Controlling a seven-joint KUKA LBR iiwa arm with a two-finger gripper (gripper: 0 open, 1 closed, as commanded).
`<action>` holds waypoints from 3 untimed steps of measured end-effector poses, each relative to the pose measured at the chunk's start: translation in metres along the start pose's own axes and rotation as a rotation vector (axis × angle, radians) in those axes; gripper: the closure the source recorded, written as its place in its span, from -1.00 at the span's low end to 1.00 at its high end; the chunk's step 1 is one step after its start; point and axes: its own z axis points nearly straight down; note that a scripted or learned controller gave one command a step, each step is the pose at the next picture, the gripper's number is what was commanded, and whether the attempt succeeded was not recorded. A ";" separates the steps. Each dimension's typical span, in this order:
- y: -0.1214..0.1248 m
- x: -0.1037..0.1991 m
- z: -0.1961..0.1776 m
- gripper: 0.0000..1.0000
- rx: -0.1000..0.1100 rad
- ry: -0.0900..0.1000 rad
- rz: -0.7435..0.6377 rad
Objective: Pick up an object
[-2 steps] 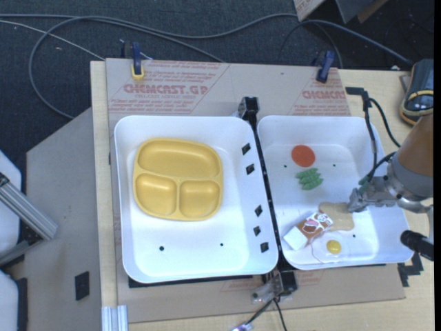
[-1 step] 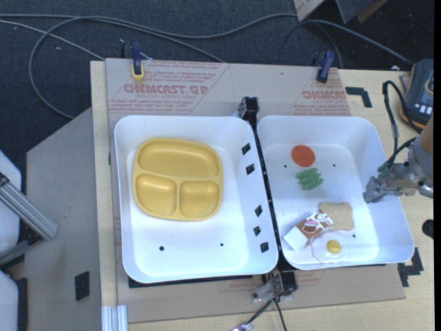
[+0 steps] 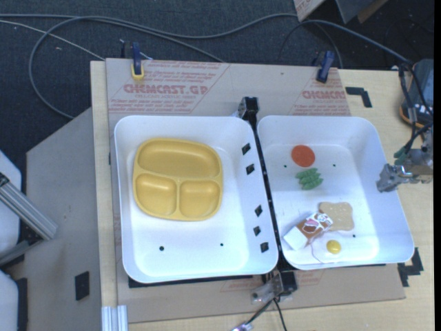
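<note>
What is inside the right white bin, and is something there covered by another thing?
The right bin holds a red disc, a green piece, a toast slice, a fried egg and a small red-and-white item. That item overlaps the toast's left edge; what lies beneath cannot be seen.

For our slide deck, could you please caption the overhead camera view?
Yellow divided plate in left bin; toy foods in right bin, hand at its right rim.
</note>
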 end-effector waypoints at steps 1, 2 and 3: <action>0.001 0.000 -0.025 1.00 0.001 0.001 -0.001; 0.020 0.045 -0.029 1.00 0.003 0.003 -0.004; 0.033 0.099 -0.017 1.00 0.007 0.005 -0.006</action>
